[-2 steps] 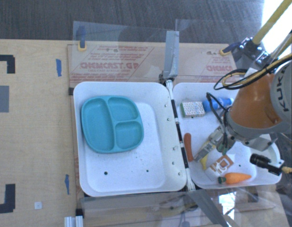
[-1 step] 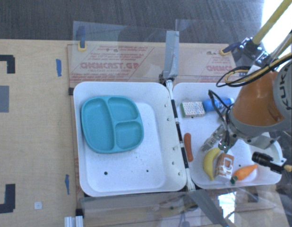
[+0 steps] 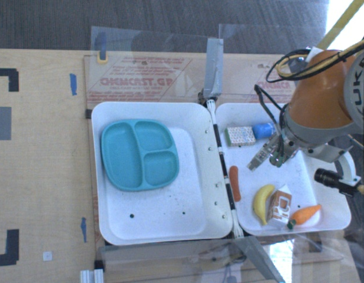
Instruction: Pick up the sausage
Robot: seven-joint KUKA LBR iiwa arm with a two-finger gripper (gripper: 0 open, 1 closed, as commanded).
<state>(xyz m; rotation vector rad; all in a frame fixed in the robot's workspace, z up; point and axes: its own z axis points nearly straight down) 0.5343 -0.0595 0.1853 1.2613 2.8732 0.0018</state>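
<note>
Slim reddish-orange sausage (image 3: 234, 183) lay lengthwise at right bin's (image 3: 338, 220) left wall; two-finger gripper (image 3: 269, 155) hovered near, fingers parted, holding nothing.

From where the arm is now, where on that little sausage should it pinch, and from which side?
Probably the middle of the sausage, coming straight down from above. It lies flat and lengthwise along the left wall of the right bin, so fingers should close across its narrow width. The wall crowds one side; the banana sits apart on the other. The gripper hovers up-right of it.
</note>
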